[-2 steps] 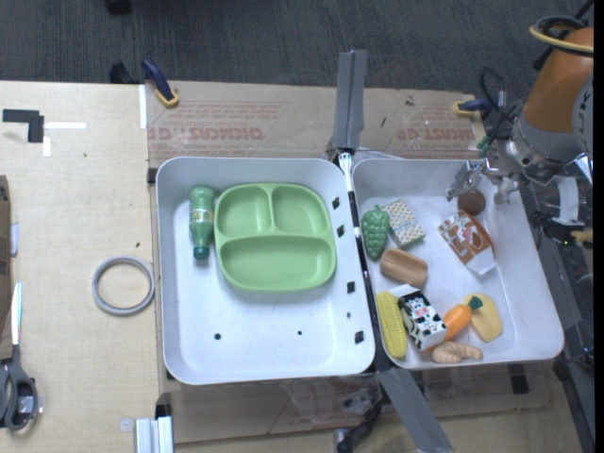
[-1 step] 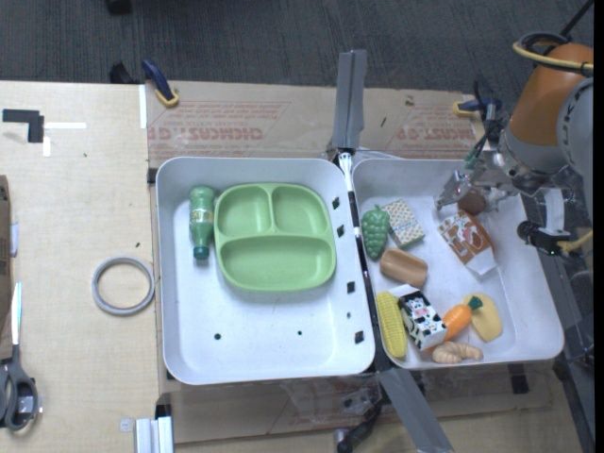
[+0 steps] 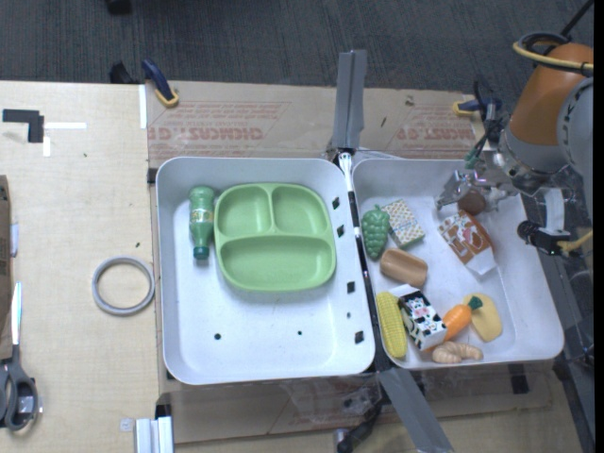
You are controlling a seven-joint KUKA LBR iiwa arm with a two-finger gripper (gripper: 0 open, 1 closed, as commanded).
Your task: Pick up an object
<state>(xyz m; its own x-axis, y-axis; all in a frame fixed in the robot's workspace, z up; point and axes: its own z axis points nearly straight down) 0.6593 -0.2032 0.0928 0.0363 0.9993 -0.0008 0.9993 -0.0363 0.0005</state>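
My gripper (image 3: 465, 192) hangs low over the far part of the right bin (image 3: 538, 347), just above a red and white snack packet (image 3: 467, 239). A small brown shape sits right at the gripper's tip, and I cannot make out what it is. Also in this bin lie green grapes (image 3: 375, 231), a checkered packet (image 3: 404, 222), a brown bread roll (image 3: 404, 269), a corn cob (image 3: 391, 324), a cow-patterned box (image 3: 422, 319), a carrot (image 3: 458, 319), a yellow piece (image 3: 487, 320) and a tan peanut-like piece (image 3: 458, 352).
The left bin (image 3: 255, 347) holds a green divided plate (image 3: 276, 236) and a green bottle (image 3: 200, 220) beside it. On the bench to the left lie a tape roll (image 3: 123, 284) and scissors (image 3: 14, 390). The grey arm (image 3: 552, 111) stands at the right bin's far corner.
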